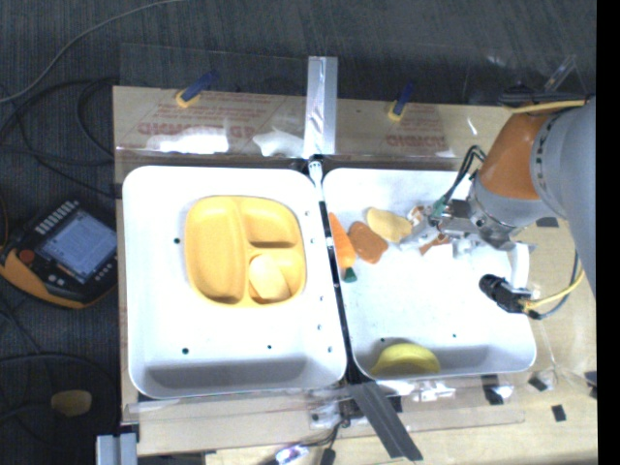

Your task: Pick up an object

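Observation:
In the right bin [465,327], an orange carrot [341,245] lies along the left wall. Beside it are a brown-orange piece [367,242] and a pale yellow piece [388,225]. A yellow rounded object [406,358] rests against the front wall. My gripper [432,229] hangs low over the bin's upper middle, just right of the pale yellow piece. Nothing is visibly held in it. The grey arm with its orange band [513,158] reaches in from the right.
The left bin [155,356] holds a yellow divided tray [244,250]. A black cable connector [499,292] hangs off the wrist over the right bin. A metal divider strip [321,105] stands behind the bins, and a handheld pendant [68,250] lies off the bench at left.

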Motion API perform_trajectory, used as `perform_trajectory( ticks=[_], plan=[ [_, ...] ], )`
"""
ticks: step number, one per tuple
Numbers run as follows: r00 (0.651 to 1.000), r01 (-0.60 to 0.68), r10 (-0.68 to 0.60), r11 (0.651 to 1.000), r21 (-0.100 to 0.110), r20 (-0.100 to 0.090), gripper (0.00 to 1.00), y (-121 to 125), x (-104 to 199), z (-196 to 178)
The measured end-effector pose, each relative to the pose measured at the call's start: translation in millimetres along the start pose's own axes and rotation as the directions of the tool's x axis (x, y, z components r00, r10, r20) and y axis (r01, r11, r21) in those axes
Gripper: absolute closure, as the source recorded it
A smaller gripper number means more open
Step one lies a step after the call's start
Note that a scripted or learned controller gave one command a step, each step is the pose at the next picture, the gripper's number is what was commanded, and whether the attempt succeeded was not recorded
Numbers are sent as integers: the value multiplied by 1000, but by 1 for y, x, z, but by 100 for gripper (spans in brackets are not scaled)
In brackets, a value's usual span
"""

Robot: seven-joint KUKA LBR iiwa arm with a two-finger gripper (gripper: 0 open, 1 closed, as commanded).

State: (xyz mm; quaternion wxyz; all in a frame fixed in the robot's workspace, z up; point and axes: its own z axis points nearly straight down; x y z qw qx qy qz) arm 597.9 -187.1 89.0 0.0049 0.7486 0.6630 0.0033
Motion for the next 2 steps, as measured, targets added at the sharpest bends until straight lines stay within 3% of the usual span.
perform_trajectory(
  ticks=[1, 2],
  plan=[
    [1000, 1, -1, 1000, 0, -1, 100, 0, 1, -10],
    [975, 224, -224, 975, 12, -5, 100, -23, 56, -131]
  ],
)
